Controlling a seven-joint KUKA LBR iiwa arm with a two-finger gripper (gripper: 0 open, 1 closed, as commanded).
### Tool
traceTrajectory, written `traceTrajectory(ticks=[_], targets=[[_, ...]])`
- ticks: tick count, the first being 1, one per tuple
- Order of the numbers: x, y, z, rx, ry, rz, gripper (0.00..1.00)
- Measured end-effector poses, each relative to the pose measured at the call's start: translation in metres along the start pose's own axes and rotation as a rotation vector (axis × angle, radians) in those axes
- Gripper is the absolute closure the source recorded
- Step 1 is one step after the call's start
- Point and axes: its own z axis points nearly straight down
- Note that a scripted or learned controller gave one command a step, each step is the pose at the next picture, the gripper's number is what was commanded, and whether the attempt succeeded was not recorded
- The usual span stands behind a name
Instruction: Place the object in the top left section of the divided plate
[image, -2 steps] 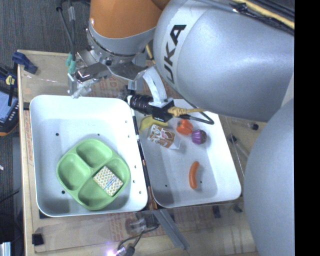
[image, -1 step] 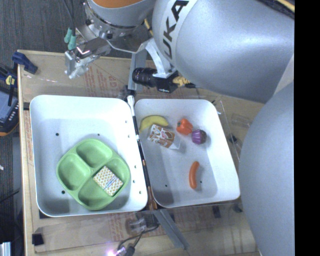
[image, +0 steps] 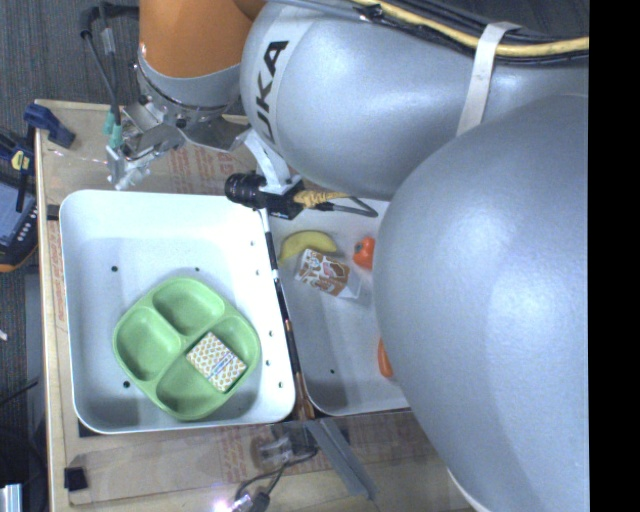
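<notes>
Green divided plate (image: 186, 346) sits in left white bin (image: 90, 225), roughly mid-lower part of bin floor, rotated so dividers run diagonal. Small patterned packet (image: 216, 361), white w/ blue-yellow dots, lies flat in the plate's right-hand section, near plate centre; other sections bare. Can't say for sure which section counts as top left given the rotation.

Right white bin (image: 335, 385) mostly hidden by arm (image: 480, 250). Visible in it: yellow banana (image: 306, 243) near top, small printed carton (image: 324, 272) just below and touching banana, orange item (image: 364, 252) beside carton at arm's edge, another orange bit (image: 384, 358) lower down, partly hidden.

Grey arm fills the right and top of the shot, orange band (image: 190, 40) at top. Gripper (image: 130, 150) at top left, above bench (image: 200, 465) outside the left bin's top edge, well apart from plate and packet. Fingers too small and cluttered, so can't tell if wide or narrow; nothing seen held.
</notes>
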Motion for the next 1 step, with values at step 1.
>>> traceTrajectory(ticks=[1], targets=[[0.0307,-0.0557,0.0575,0.001,0.0,-0.377,1.0]])
